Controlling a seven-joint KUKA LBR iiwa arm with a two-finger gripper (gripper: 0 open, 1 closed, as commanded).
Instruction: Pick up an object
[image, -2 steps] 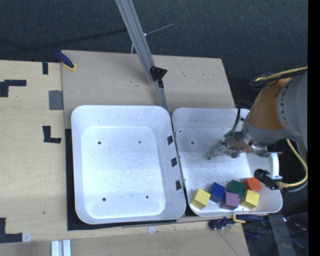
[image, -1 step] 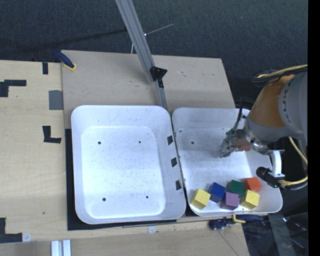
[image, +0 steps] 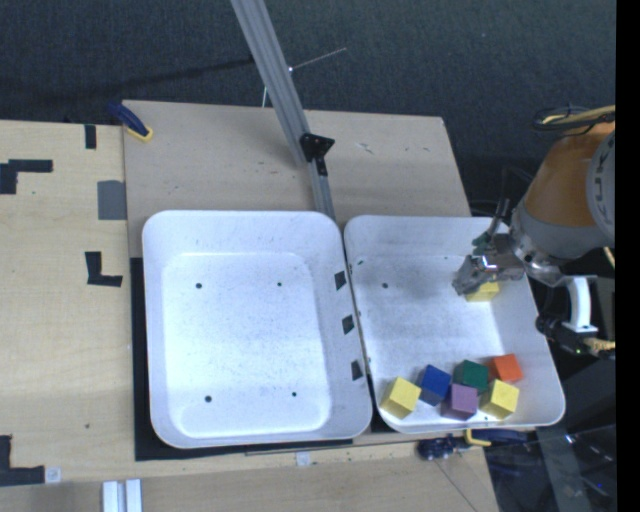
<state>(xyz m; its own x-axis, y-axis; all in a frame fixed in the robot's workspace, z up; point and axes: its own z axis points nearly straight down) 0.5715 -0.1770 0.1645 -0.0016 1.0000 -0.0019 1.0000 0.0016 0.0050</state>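
Observation:
My gripper hangs over the right side of the right bin, reaching in from the right. A small yellow block sits between its fingertips, its top half hidden by the fingers, and the gripper is shut on it. Several other blocks lie in a cluster along the bin's front edge: a yellow one, a blue one, a green one, a purple one, an orange one and another yellow one.
The left bin sits beside the right one, their rims touching at the middle. A slanted metal pole runs from the top down to the bins' back junction. The wooden bench surrounds both bins.

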